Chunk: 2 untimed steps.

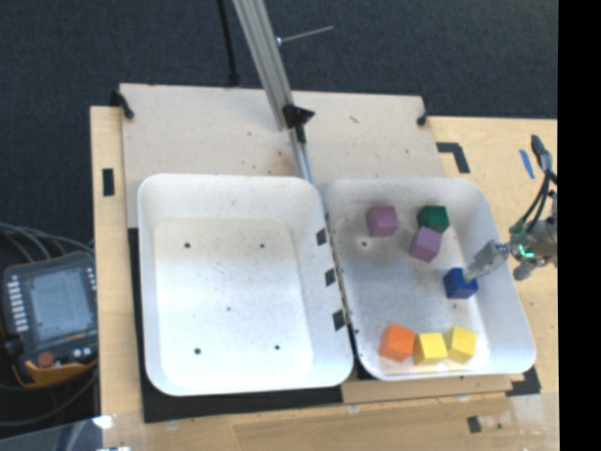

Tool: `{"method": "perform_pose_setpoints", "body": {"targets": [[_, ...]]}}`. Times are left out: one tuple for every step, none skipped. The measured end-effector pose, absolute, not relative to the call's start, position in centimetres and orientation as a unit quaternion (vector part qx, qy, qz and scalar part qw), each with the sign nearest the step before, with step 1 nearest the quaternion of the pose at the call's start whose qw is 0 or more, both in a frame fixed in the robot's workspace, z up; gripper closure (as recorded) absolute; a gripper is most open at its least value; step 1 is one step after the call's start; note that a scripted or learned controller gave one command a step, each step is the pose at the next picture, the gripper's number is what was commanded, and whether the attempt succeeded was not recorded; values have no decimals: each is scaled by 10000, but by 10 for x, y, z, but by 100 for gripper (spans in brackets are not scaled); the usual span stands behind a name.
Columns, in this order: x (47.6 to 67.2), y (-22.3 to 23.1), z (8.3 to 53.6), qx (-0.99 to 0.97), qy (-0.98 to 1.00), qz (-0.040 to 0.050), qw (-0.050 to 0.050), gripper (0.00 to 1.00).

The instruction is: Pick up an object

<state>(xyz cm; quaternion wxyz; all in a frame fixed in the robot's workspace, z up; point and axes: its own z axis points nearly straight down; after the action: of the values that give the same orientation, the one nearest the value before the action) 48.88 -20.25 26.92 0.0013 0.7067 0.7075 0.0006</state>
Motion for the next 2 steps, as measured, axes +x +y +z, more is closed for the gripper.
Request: {"method": "perform_pose_setpoints", "body": {"targets": [[489, -207, 207, 7075, 7067, -16, -15, 0], [494, -212, 146, 7077, 7065, -16, -12, 0]]}}
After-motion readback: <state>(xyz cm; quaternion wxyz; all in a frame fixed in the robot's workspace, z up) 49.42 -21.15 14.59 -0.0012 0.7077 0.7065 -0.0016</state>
